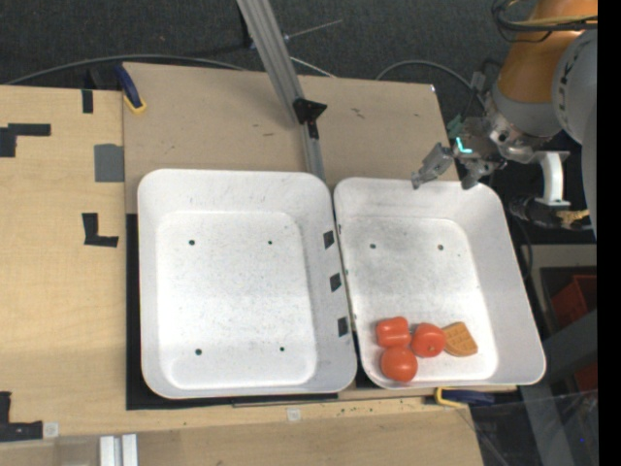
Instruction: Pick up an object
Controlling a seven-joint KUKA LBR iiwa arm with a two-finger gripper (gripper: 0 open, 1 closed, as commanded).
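Note:
Three red tomato-like pieces (pixel 408 346) lie clustered near the front edge of the right bin (pixel 485 250), with a small orange-brown piece (pixel 460 339) touching them on the right. My gripper (pixel 448 169) hangs over the far right corner of that bin, well away from the pieces. Its two fingers (pixel 428 170) are spread apart, and nothing is between them.
The left bin (pixel 165 260) sits beside the right one, joined by black clips. A slanted metal pole (pixel 281 61) rises behind the bins. Cables and the arm's grey and orange body (pixel 543 56) occupy the far right.

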